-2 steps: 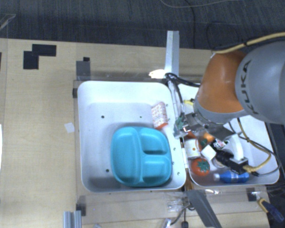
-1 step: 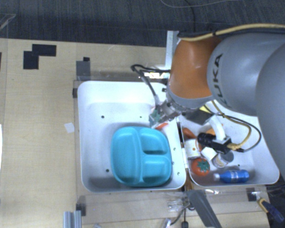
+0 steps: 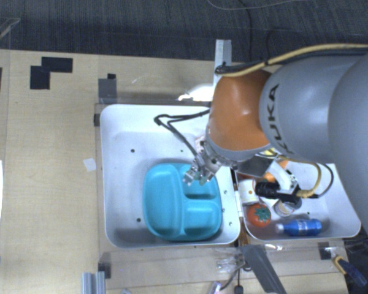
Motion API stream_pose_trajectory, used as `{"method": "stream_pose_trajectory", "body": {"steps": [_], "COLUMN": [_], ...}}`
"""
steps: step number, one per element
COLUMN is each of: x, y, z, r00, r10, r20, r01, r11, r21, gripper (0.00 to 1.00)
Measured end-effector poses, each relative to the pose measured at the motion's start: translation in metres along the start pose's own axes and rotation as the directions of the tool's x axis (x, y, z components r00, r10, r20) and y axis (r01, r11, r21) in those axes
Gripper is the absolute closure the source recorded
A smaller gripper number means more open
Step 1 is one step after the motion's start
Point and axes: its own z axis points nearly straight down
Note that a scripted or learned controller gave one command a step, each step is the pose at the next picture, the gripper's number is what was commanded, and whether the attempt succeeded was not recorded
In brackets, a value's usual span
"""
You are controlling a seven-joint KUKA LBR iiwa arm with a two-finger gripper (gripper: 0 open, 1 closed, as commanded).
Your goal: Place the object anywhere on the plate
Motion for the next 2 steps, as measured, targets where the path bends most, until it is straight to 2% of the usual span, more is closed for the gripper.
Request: {"method": "stream_pose_trajectory", "body": {"steps": [1,2], "x": [0.0,-0.001], "y": [0.0,0.002], "z": [0.0,-0.011], "r00": [1.0,1.0], "r10": [0.001,0.001], "r20": [0.0,0.003], "r01": [-0.001,-0.001], "r11": [1.0,1.0], "r21": [0.0,-0.006], "gripper": [0.0,1.0]}}
